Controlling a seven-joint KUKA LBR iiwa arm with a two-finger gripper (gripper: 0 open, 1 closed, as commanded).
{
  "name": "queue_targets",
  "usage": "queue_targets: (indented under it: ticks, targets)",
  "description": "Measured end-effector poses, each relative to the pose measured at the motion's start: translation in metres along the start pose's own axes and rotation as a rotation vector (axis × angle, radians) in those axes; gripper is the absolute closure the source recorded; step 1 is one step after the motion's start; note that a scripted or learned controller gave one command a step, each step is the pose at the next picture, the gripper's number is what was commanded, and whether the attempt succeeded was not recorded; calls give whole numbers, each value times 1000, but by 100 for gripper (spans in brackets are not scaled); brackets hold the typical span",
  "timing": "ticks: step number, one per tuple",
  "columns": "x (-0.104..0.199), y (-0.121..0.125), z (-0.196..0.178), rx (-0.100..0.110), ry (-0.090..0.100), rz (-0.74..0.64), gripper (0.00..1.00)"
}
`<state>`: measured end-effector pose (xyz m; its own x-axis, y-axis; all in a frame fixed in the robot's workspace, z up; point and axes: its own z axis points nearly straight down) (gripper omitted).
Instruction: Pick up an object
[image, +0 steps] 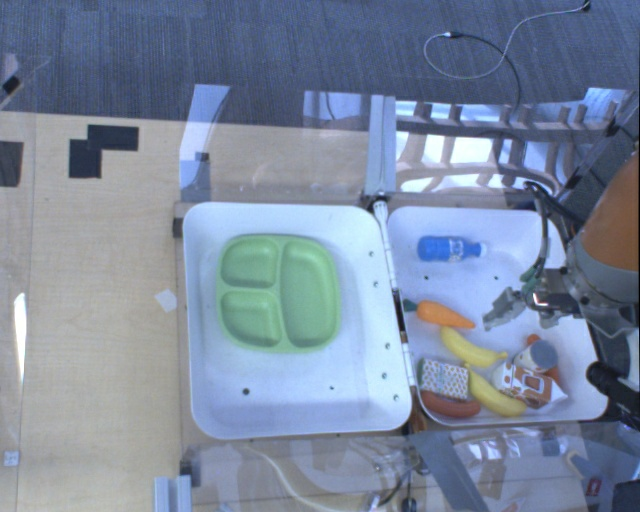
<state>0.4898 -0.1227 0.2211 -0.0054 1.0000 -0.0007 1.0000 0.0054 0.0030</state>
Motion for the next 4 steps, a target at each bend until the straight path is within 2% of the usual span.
queue_targets:
  ticks: [1, 2, 3, 4]
  targets:
    - [-14, -3, 93, 0, 1, -174, 0]
    - [25, 66, 131, -12, -2, -232, 0]
    - [27, 69, 119, -18, -1, -235, 100]
    - [60, 91, 35, -2, 0, 5, 100]
